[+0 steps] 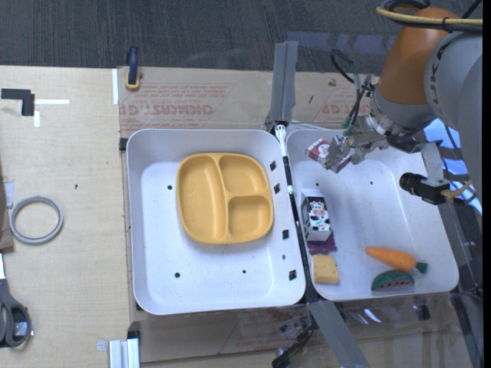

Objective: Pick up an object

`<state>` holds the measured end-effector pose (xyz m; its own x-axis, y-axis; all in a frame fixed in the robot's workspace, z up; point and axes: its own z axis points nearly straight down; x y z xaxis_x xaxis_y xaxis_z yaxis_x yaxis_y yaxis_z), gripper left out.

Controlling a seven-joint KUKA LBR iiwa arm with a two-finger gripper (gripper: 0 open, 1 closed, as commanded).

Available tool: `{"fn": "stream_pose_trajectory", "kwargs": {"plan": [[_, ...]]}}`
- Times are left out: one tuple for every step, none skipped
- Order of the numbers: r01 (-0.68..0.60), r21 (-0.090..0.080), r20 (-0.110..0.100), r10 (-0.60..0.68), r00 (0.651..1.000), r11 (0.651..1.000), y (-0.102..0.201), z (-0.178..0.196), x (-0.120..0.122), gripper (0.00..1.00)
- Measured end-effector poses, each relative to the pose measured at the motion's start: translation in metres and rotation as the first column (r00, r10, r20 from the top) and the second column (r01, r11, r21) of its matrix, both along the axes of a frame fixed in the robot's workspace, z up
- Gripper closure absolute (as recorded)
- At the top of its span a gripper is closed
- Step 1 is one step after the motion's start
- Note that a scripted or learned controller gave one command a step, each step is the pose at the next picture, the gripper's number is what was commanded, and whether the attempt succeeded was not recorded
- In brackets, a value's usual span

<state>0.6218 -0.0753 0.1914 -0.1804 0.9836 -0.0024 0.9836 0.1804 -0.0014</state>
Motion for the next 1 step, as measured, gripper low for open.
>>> {"fn": "stream_pose_trajectory", "kwargs": {"plan": [[-0.003, -0.003, -0.002, 0.003, 1.000, 1.000, 0.0001, 0.0083, 0.0002, 1.00]]}}
